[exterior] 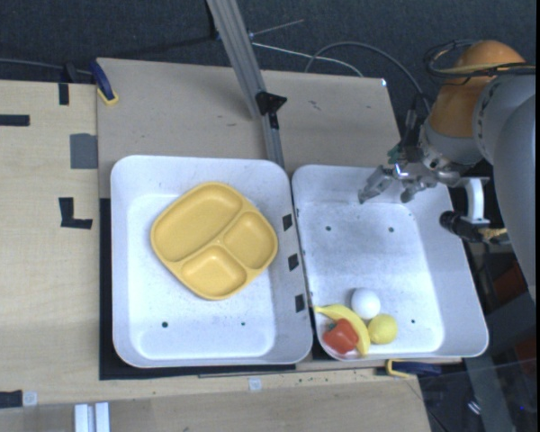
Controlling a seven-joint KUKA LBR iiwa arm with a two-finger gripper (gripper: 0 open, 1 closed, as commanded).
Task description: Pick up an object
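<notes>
My end effector (389,187) hangs over the far edge of the right bin (432,241), its 2 fingers spread apart with nothing between them. The things to pick sit clustered in that bin's near left corner, well apart from me: a white ball (365,302), a yellow banana (349,318), a red piece (341,336) and a small yellow fruit (382,328). The left bin (130,268) on the worktop (36,268) carries a yellow divided plate (213,239).

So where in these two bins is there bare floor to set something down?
The right bin is bare through its middle, between the gripper at its far edge and the pile of fruit in its near-left corner. The left bin has a strip along its near edge, below the yellow plate.
</notes>
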